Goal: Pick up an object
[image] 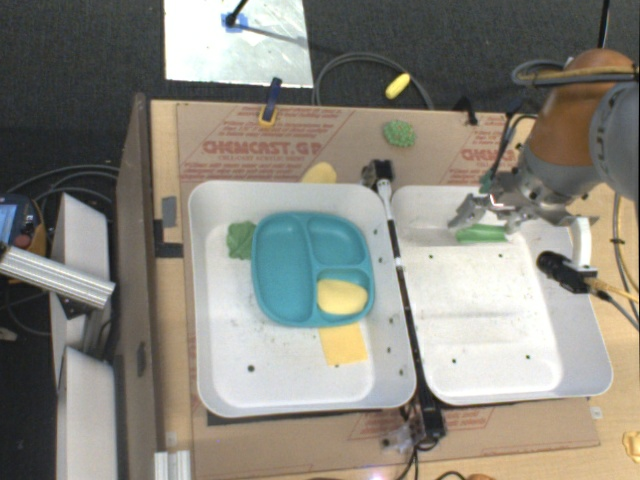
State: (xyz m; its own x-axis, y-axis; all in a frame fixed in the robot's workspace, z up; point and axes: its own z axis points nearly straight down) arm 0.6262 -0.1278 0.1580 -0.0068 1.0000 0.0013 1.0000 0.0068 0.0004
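The gripper (489, 211) hung low over the green piece (482, 234) at twelve o'clock in the right bin (520, 368), fingers spread apart, apparently straddling it for a pinch, nothing yet seen held between them.

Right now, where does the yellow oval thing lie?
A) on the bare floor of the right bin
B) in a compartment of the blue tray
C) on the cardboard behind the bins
B: the yellow oval lies in the tray's lower right compartment, in the left bin.
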